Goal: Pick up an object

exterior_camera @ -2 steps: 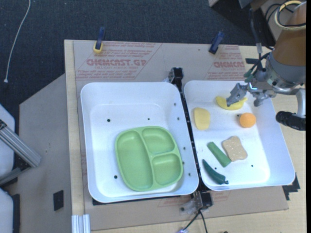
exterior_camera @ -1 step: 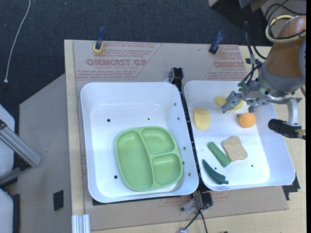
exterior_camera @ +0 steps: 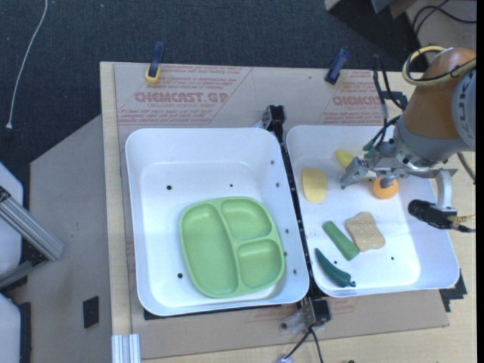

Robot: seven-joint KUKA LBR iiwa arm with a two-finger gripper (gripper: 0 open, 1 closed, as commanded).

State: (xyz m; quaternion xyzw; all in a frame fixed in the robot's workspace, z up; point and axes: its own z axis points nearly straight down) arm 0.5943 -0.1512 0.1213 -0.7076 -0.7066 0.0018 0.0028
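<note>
1. Objects sit in the right bin: yellow piece near its left wall, small yellow bit toward the far side, orange ball mid-bin, tan block nearer the front, green stick just left of the tan block, dark teal piece at the front-left corner
2. Gripper is low over the far half of the right bin, between the small yellow bit and the orange ball
3. Claw state: cannot tell, metal hardware blocks the view; nothing visibly held
4. Orange ball sits right by the gripper hardware; contact not clear
5. Arm comes in from the right, orange band above the wrist, over the bin's far-right corner
6. Black part of the arm hangs over the bin's right edge
7. Left bin carries a green tray with three compartments, in its front-centre area
8. Both bins sit side by side on the bench, walls touching in the middle
9. Blue clamps at the bench's far edge
</note>
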